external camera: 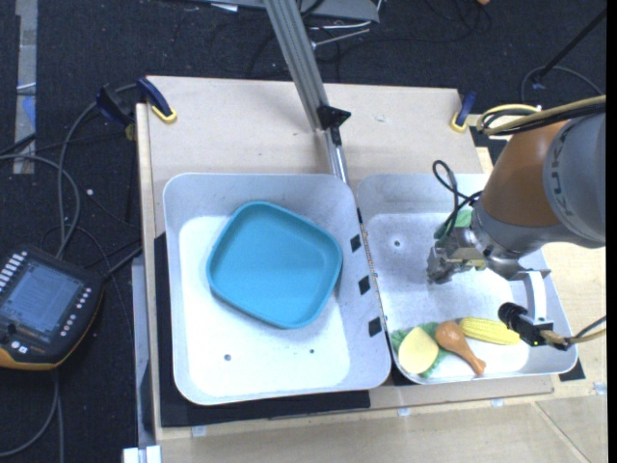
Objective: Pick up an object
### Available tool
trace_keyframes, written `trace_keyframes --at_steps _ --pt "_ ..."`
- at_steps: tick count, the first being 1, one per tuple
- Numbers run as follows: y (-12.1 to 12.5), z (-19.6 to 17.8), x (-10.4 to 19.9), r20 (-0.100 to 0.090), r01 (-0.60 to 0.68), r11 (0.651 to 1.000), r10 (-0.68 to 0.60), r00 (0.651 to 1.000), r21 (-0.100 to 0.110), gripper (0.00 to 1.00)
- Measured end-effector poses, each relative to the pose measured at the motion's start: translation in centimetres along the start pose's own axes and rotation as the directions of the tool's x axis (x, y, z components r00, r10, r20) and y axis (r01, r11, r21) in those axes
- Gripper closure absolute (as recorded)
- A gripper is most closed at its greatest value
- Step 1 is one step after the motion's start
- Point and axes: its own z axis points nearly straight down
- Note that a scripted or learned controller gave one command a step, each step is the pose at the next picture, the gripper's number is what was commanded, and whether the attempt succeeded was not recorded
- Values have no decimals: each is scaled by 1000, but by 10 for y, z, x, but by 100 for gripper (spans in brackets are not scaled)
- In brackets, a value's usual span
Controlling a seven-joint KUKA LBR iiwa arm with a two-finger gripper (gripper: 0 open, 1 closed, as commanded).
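At left-centre of the frame, the blue plate (275,263) looks like smooth, slightly glossy plastic. Both white bins (193,220) appear matt with a faint speckled texture. The bench (241,123) at the top looks like pale, unvarnished wood. The yellow corn (489,331) at lower right looks like shiny plastic.

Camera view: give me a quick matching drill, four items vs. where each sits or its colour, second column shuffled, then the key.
Column A
1. blue plate
2. toy corn cob
3. gripper
4. teach pendant

Column B
a. on the floor, at the view's left
b. over the right bin, above the toy food
c. in the left bin
d. yellow, near the right bin's front edge

Pairs: 1-c, 2-d, 3-b, 4-a
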Motion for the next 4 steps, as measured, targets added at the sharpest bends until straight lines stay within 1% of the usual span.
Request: trace_keyframes --at_steps 1,2,3,4 --pt "-8 -55 -4 1 0 1000 0 1000 -5 100" --pt "-7 -108 -4 1 1 1000 -1 1000 -5 100" --pt "-18 -104 48 -1 4 1000 -4 1000 1 100" --pt "-15 -98 100 -1 5 1000 -5 1000 0 100"
